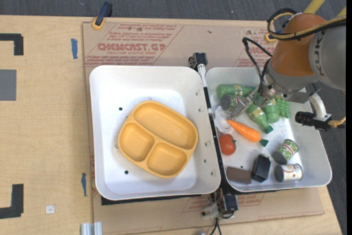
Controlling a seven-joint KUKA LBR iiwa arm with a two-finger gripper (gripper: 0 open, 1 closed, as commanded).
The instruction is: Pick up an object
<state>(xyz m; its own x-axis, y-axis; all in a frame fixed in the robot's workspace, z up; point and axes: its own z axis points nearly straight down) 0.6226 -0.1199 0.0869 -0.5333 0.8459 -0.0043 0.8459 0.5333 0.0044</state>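
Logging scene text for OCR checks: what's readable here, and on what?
"CHEMCAST. G P", roughly, in large red print upside down on the cardboard sheet behind the bins.
Smaller red lines above it: too blurred to read.
Labels on the two small cans in the right bin: too small to read.

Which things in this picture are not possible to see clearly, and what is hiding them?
- Gripper, camera view: the wrist above covers it; finger state cannot be told.
- Green objects, camera view: clustered and partly under the arm; their number and kind are unclear.
- Can labels, camera view: too small to read.
- Arm, camera view: cut off by the right edge.
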